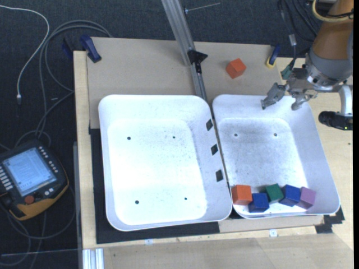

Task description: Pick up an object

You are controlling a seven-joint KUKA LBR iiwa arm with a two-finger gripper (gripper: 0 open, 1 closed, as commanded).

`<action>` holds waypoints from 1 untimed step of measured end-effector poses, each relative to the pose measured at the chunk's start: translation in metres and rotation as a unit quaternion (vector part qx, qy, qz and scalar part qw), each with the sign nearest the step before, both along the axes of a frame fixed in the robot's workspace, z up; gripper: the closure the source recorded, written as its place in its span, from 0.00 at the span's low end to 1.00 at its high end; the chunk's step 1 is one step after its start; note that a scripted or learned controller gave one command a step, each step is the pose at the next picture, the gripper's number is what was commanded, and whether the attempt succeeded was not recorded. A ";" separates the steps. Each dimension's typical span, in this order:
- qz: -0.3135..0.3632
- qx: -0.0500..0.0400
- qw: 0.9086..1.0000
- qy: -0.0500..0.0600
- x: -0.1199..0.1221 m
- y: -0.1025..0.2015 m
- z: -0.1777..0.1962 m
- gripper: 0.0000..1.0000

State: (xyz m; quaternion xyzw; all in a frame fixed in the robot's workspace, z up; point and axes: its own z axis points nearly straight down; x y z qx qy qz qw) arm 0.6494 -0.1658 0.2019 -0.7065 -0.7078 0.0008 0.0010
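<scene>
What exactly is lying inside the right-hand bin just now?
Inside the right bin, along its near edge: an orange block, two blue blocks, a green block, a purple block. Their touching sides are hidden.

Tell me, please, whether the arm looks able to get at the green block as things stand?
Probably yes. The green block lies uncovered from above, but blue blocks crowd both its sides. The end effector hangs over the same bin's far end.

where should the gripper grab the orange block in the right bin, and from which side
Probably from straight above, closing the gripper on the orange block across its far and near faces. It ends the row, so its left face is open, but its right face sits close to the blue block. It lies near the right bin's near wall, so the near finger has little room.
</scene>
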 end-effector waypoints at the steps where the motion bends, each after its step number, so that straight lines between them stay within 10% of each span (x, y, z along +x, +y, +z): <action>1: 0.002 0.002 1.000 0.003 0.015 0.060 -0.107 0.00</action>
